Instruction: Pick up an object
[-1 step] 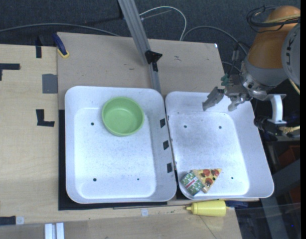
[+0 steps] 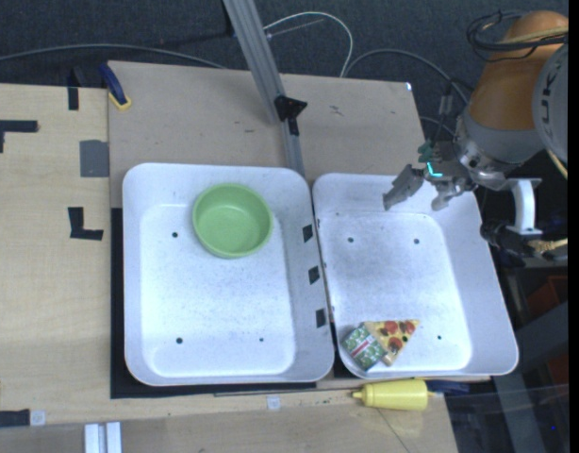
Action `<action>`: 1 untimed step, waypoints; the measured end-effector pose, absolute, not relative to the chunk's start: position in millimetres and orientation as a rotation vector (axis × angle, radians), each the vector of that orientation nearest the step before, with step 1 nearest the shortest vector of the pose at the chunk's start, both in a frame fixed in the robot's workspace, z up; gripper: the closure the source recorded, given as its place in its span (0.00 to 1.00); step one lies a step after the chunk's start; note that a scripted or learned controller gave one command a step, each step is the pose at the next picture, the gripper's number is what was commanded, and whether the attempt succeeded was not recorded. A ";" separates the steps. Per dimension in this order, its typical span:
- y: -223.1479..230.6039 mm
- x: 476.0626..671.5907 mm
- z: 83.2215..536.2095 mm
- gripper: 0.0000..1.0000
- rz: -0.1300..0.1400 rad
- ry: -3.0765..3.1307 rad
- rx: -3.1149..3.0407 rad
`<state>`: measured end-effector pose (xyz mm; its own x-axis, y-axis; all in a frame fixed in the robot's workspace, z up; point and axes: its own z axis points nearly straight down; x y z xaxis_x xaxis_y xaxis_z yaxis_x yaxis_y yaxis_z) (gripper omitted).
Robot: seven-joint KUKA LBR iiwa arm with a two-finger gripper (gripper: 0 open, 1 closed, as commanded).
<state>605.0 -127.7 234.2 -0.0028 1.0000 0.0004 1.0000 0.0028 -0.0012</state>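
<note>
Hand (image 2: 423, 192) hovers spread, seemingly holding nothing, over the right bin's (image 2: 478, 347) far edge; next, drop toward the packet (image 2: 379, 338) at its near-left corner.

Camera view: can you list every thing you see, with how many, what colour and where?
bins: two, white, side by side on the bench
bowl: one, green, upper part of the left bin
packet: one, colourful, near left corner of the right bin
bottle: one, yellow, lying on the bench just below the right bin
pole: one, grey, slanting above the bins
arm: one, grey and orange, at the right
gripper: one, open, over the right bin's far edge
</note>
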 end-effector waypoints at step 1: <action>-134.0 610.5 183.9 0.00 0.008 -2.220 -2.217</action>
